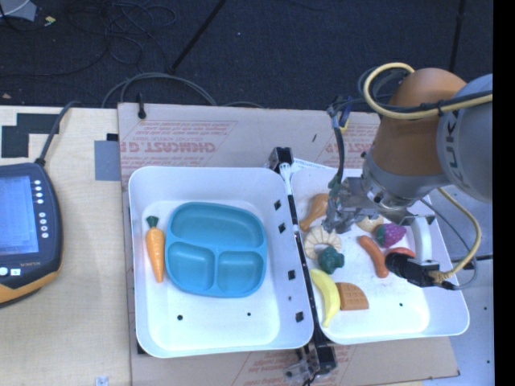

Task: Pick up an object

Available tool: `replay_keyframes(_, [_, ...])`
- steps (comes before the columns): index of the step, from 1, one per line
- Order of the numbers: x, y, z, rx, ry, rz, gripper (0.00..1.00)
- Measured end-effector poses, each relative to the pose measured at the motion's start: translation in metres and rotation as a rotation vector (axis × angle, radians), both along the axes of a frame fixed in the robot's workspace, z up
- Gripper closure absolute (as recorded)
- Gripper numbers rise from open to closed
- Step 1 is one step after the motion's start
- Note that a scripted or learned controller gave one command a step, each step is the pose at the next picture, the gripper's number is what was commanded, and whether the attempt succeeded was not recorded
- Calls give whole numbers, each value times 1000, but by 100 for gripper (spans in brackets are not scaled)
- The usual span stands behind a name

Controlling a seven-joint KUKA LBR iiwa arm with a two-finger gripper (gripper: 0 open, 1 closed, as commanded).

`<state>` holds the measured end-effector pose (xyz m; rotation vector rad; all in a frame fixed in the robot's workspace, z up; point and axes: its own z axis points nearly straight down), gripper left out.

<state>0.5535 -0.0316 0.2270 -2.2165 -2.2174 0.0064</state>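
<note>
The right bin (402,318) holds several toy foods: a yellow banana (325,293), a brown bread slice (352,297), a green broccoli piece (330,258), a beige round pastry (321,238), an orange piece (315,209), an orange-red sausage (372,256), a purple grape bunch (392,234) and a small red item (402,252). My gripper (338,219) is low over the bin's left part, just above the beige pastry and beside the orange piece. The wrist hides what is directly under it.
The left bin (142,296) bears a blue divided plate (216,248) and a toy carrot (154,249) along its left wall. A black divider clip strip (294,248) joins the bins. A control pendant (24,223) lies at far left. A black cable part (412,270) crosses the right bin.
</note>
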Motion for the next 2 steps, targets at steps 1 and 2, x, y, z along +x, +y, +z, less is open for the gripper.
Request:
replay_keyframes(1, [-20, 41, 68, 0, -10, 4, 100])
replay_keyframes(2, [-34, 60, 137, 0, -12, 2, 100])
